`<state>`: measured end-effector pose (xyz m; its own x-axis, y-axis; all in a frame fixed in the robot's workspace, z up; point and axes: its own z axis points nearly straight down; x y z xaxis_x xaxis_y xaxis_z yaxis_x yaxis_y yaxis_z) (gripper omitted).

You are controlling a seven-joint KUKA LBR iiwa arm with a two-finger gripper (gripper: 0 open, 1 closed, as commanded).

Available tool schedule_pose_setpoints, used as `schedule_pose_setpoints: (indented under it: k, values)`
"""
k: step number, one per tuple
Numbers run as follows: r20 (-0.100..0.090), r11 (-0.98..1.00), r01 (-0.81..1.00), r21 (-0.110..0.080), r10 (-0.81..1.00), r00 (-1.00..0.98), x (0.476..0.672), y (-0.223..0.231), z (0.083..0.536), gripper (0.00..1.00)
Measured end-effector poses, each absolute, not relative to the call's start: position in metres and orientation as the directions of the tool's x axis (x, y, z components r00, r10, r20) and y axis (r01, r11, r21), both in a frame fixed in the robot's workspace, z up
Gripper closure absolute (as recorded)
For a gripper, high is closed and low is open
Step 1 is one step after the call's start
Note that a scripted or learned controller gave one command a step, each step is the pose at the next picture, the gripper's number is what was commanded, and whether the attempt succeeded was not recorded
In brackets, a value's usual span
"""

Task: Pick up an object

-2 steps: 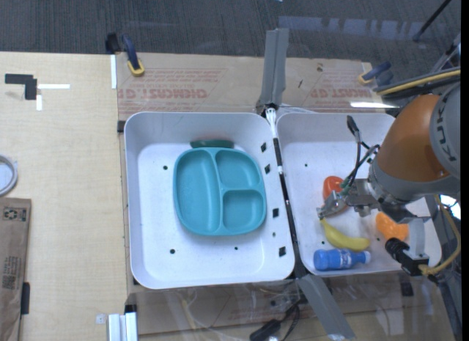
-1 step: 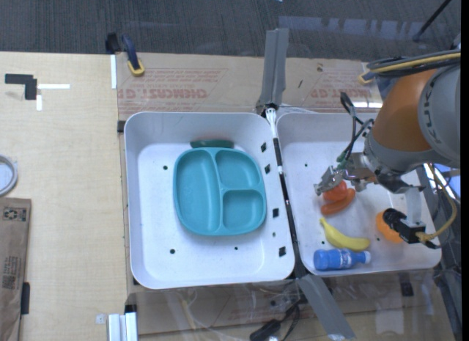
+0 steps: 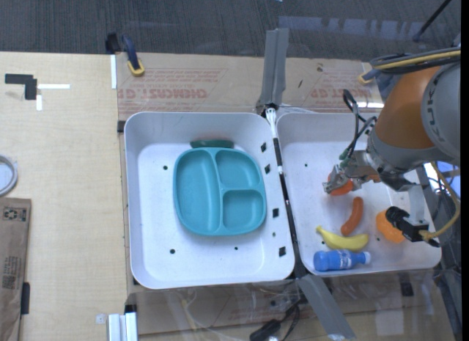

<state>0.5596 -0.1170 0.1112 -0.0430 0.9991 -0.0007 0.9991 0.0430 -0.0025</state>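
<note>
My gripper [image 3: 340, 181] hangs low over the middle of the right bin [image 3: 308, 141]. A small red-orange object [image 3: 341, 191] shows right under its tip, partly hidden by it; whether the two touch is unclear. Just in front lies an orange-red sausage [image 3: 352, 215], then a yellow banana [image 3: 343, 240] and a blue bottle [image 3: 341, 260] on its side by the near wall. An orange fruit [image 3: 386, 226] sits at the right, partly covered by a black part of the arm.
The left bin [image 3: 146, 207] holds a teal divided plate [image 3: 219, 190] with a dark green item [image 3: 212, 143] behind it. A raised divider [image 3: 277, 163] separates the bins. The grey and orange arm [image 3: 418, 116] overhangs the right bin's far right.
</note>
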Motion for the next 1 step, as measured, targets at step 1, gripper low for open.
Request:
schedule_pose_setpoints:
  k: [1]
  values:
    - [-0.001, 0.049, 0.999, -0.001, 0.999, -0.049, 0.5929, -0.0615, 0.1914, 1.00]
